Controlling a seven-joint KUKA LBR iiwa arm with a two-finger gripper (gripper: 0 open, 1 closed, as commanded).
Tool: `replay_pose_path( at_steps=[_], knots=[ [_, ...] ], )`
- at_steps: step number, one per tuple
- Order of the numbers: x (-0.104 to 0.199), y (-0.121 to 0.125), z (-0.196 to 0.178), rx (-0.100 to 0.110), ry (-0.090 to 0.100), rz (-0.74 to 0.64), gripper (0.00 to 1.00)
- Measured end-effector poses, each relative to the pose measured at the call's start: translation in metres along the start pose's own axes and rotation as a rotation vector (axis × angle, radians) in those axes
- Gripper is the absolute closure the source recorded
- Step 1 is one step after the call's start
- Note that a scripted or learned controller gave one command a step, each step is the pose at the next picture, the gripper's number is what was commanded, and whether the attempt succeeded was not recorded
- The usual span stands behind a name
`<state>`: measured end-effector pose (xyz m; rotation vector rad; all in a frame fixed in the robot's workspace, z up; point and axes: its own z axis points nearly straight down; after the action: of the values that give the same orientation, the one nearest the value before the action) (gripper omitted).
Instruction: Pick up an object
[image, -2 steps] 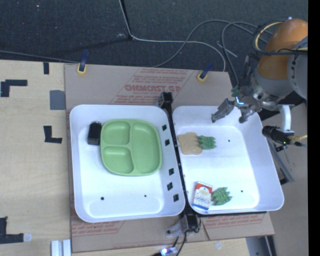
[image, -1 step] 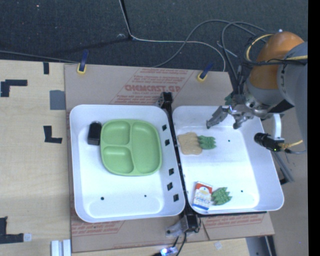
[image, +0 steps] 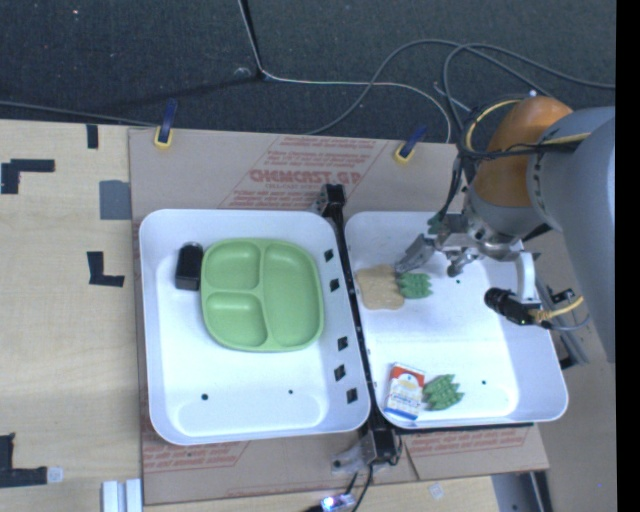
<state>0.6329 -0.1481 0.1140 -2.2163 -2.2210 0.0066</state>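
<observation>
"CHEMCAST GP" on cardboard sheet (image: 300, 175)

A pale wooden bench top (image: 60, 330) is seen across the lower part of the view, marked with several black tape pieces (image: 100, 268) on its left side. A brown cardboard sheet (image: 290, 170) printed with red lettering is laid over the bench and is fastened along its far edge by two yellow-and-blue clamps (image: 165, 130). Behind the bench, dark grey carpeted floor (image: 120, 50) is shown, over which thin grey cables (image: 330, 85) are trailed. The scene is evenly lit.
</observation>
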Motion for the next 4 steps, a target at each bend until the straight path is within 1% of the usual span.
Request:
replay_pose_path(
  at_steps=[1, 2, 3, 4],
  knots=[
    [0.0, 0.001, -0.013, -0.004, -0.001, -0.001, 1.0],
    [0.003, 0.009, -0.059, -0.009, 0.0, 0.0, 1.0],
    [-0.004, 0.004, -0.109, -0.009, -0.001, 0.001, 1.0],
    [-0.003, 0.004, -0.163, -0.011, -0.001, 0.0, 1.0]
  ],
)
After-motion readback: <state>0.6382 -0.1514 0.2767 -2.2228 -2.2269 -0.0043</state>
